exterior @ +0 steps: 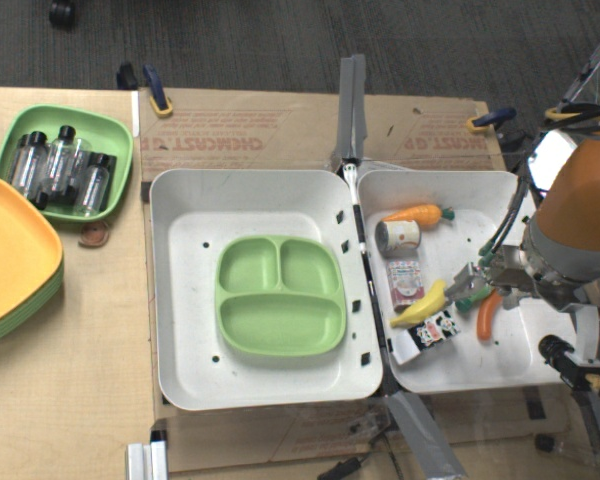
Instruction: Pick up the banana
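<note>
Banana (421,304) lying flat in right bin (500,363), near its left wall, tilted w/ one end up-right toward gripper (464,286) and other end down-left. Gripper low over bin mid, tips just beside banana's upper-right end, maybe touching; can't tell how wide claw stands or whether anything sits in it, too dark and small to make out. Orange band of arm (585,193) at right edge, grey wrist below it. Around banana: pink-and-white packet (406,281) just above-left, touching or nearly so; black-and-white patterned item (435,330) right below, partly under banana; red-orange chili-like piece (487,318) to right, near gripper. Farther up: small white cup (398,235) on its side, carrot (416,215) w/ green tip above it. Left bin (170,268) holding green 3-compartment plate (280,296), upright, roughly centred. On bench far left: green tray (115,143) w/ several small bottles (58,168), stack of yellow plates (15,258) at frame edge. Blue-yellow clamps (157,90) on cardboard at back.
</note>
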`<action>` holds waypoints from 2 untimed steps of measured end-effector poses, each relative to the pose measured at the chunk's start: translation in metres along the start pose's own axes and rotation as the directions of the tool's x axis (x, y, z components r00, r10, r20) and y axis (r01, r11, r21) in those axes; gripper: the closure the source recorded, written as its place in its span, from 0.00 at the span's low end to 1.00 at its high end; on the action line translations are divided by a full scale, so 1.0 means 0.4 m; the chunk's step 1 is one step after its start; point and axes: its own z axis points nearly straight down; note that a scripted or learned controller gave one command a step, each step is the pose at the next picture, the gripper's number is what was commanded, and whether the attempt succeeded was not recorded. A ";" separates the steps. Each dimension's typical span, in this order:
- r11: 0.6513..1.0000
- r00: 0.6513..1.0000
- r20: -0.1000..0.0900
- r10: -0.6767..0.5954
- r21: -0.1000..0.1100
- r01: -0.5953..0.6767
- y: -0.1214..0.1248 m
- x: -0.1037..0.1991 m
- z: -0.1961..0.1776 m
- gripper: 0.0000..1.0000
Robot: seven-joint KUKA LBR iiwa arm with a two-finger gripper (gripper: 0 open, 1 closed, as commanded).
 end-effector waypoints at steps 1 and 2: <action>0.996 0.996 0.000 0.091 0.000 -0.091 0.089 0.009 0.100 0.00; 0.992 0.992 0.000 0.123 -0.013 -0.123 0.051 0.066 0.201 0.00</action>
